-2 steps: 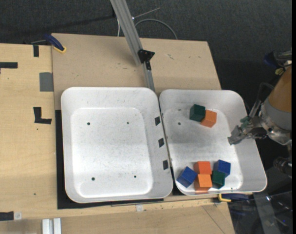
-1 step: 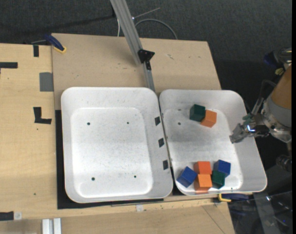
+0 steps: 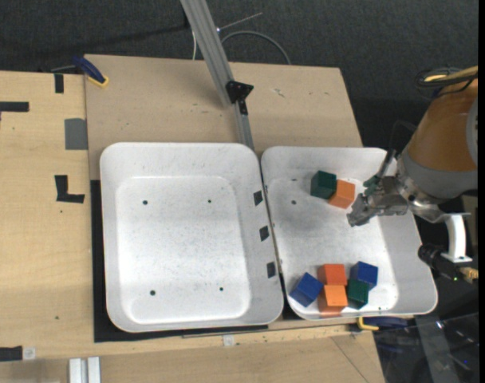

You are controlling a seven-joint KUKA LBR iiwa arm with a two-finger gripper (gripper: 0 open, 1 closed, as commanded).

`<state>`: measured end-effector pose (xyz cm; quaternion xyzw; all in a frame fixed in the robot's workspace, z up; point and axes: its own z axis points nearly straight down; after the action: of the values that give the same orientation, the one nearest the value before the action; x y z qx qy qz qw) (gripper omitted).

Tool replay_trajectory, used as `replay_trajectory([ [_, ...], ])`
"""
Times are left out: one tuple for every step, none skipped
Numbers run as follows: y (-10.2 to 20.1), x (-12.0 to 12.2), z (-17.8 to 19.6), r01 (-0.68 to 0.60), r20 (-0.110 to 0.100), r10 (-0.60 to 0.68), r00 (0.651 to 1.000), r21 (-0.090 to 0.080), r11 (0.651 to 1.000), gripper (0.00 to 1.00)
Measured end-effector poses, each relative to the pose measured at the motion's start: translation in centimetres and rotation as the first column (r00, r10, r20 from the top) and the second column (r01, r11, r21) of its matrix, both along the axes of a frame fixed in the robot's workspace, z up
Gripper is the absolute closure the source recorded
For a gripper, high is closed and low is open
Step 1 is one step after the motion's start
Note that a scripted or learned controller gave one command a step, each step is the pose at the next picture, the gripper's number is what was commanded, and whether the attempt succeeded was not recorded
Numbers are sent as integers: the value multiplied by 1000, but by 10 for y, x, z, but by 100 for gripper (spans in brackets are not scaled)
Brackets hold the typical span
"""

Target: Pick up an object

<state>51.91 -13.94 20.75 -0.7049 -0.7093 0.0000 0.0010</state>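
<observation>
The gripper (image 3: 360, 211) hangs low over the right bin (image 3: 402, 238), near its right edge, just beside an orange block (image 3: 343, 193). A green block (image 3: 323, 184) touches that orange one. The picture is too blurry to tell how the gripper stands, or whether it touches the block. More blocks (image 3: 336, 284), blue, orange and green, sit bunched by the bin's front edge.

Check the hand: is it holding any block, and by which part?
Nothing visibly held. The hand sits just right of the orange block in the right bin, no block between its fingers.
</observation>
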Motion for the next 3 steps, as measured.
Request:
replay_trajectory([
  [58,27,6,-2,1,2,1000,1,1000,100],
  [118,48,14,-2,1,2,1000,1,1000,100],
  [172,74,24,-2,2,2,1000,1,1000,100],
])
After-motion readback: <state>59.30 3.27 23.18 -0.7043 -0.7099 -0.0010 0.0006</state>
